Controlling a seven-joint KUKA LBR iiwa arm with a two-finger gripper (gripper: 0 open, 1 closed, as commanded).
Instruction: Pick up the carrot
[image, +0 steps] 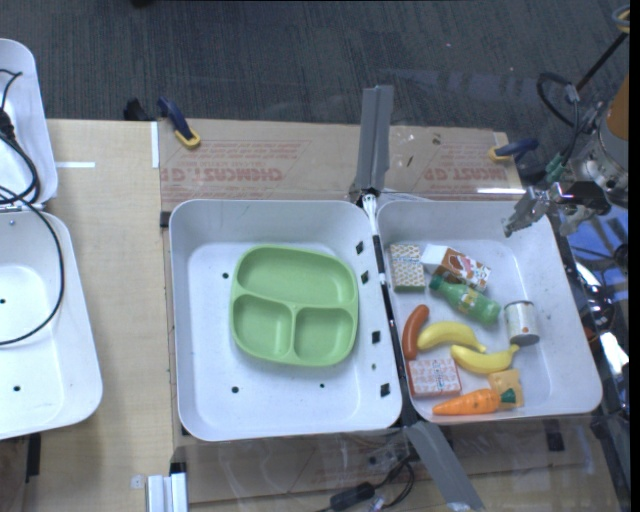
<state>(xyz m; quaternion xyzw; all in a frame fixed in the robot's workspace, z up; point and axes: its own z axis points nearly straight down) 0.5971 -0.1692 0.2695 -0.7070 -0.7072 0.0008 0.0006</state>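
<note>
- The carrot (469, 403) lies at the near edge of the right bin (548, 262), almost touching the near wall. Its long axis runs left to right, with the pointed orange tip to the left and the green top to the right.
- Just behind the carrot, on the left, a small printed box (433, 376) lies flat, and on the right a yellow block (506, 383) sits close to the green top. These two leave little free room on the far side of the carrot, so I think a grasp across its body has to come from above.
- A little farther are two bananas (470, 347) and a red sausage (414, 329), then a silver can (521, 323) to the right.
- Farther still are a green bottle (466, 300), a carton (458, 266) and a checked box (406, 266).
- The left bin (190, 300) holds a green divided plate (295, 304); it is not in the way.
- The gripper (527, 211) hangs above the far right corner of the right bin, well apart from the carrot. It holds nothing that I can see, and it is too small and blurred to tell its opening.
- So the carrot lies toward the near side and slightly left from the gripper, with the whole pile of toys between them. In my judgement the reach is not yet begun.
</note>
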